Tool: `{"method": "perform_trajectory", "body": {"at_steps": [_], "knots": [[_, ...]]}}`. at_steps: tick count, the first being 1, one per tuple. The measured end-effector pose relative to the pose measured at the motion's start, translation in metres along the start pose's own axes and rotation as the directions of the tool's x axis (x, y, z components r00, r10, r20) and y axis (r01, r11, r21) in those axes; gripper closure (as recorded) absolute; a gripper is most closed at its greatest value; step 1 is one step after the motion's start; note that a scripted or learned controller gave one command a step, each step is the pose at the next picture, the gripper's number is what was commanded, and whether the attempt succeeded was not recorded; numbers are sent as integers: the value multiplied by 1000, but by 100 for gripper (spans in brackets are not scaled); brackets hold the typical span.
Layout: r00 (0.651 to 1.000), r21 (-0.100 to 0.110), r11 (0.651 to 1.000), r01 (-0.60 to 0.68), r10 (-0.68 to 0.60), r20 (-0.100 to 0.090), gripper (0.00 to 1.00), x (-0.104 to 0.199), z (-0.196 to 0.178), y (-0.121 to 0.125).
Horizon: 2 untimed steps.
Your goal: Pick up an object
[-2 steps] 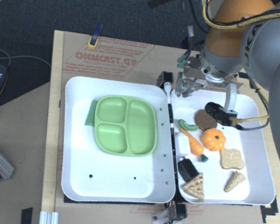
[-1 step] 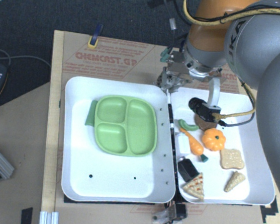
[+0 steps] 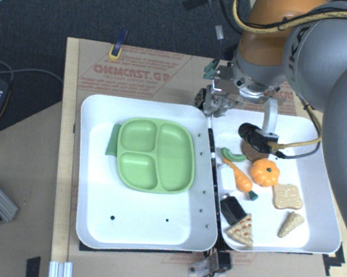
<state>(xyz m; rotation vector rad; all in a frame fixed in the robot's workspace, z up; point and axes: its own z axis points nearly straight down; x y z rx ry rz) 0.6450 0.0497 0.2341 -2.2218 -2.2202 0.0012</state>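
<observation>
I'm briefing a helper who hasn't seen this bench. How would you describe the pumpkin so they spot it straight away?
Look in the right-hand white bin, the one crowded with toy food, not the bin holding the green tray. Near its middle sits the pumpkin, right of the carrot and above the slice of bread. It is the only round orange thing; the carrot is long and thin.

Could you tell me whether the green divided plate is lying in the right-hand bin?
No, the green divided plate lies in the left bin, while the right bin holds the toy foods.
</observation>
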Motion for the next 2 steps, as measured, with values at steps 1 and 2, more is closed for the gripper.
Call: {"method": "perform_trajectory", "body": {"at_steps": [1, 2], "knots": [[1000, -3, 1000, 2, -2, 0, 100, 3, 1, 6], [1000, 2, 1000, 0, 0, 1, 100, 3, 20, -1]]}}
